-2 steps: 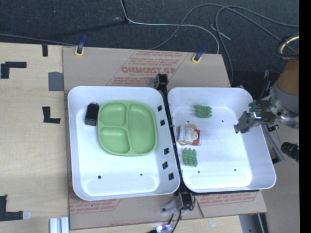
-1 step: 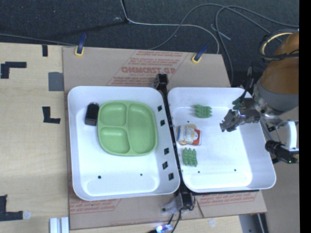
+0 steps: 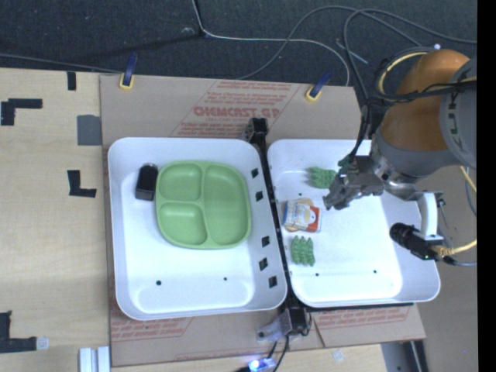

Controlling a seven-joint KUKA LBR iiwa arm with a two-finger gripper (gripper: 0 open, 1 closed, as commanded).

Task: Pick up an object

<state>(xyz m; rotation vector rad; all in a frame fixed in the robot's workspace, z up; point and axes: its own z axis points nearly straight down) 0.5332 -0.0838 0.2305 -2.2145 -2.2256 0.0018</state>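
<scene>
My gripper (image 3: 339, 196) over right bin (image 3: 364, 285), mid-right of frame, can't tell its state, orange-white packet (image 3: 301, 216) just left of it, green toy (image 3: 320, 177) by upper left, 2nd green piece (image 3: 302, 250) below packet, green divided plate (image 3: 204, 204) & black block (image 3: 146, 182) in left bin (image 3: 186, 297).

High, slanted overhead — both bins (image 3: 124, 231)

Left bin (image 3: 132, 285): the green divided plate (image 3: 204, 205) fills the centre; a black block (image 3: 146, 182) touches it at 9 o'clock; bare floor at 6 o'clock.
Right bin (image 3: 418, 289): green pieces at 11 o'clock (image 3: 321, 177) and 8 o'clock (image 3: 302, 250), a packet (image 3: 301, 216) between them; open floor from 3 to 6 o'clock.
Above right bin: the arm (image 3: 422, 126) and gripper (image 3: 343, 192) hang over 12 to 2 o'clock.
</scene>
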